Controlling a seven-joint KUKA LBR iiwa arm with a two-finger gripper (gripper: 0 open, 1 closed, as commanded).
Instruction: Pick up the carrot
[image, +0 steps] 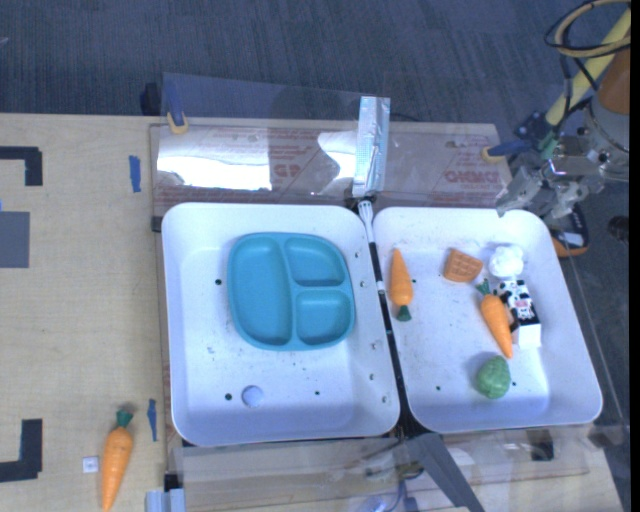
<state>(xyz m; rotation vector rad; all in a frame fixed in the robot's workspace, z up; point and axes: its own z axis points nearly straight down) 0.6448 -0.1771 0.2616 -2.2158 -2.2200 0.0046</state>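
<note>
Orange carrot (400, 280) lies in the right bin (575, 400) beside the left wall, long axis near vertical, green end toward the camera. A second carrot (496, 322) lies mid-bin, tilted. The gripper (545, 190) hangs above the bin's far right corner; its state cannot be determined. Wooden bench (70, 330) bears a third carrot (116, 462).

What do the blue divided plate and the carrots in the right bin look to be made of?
The blue divided plate looks like moulded plastic, matte, with soft rounded compartment edges. The two carrots in the right bin look like toy plastic or rubber: uniform orange, smooth; which one is unclear.
</note>
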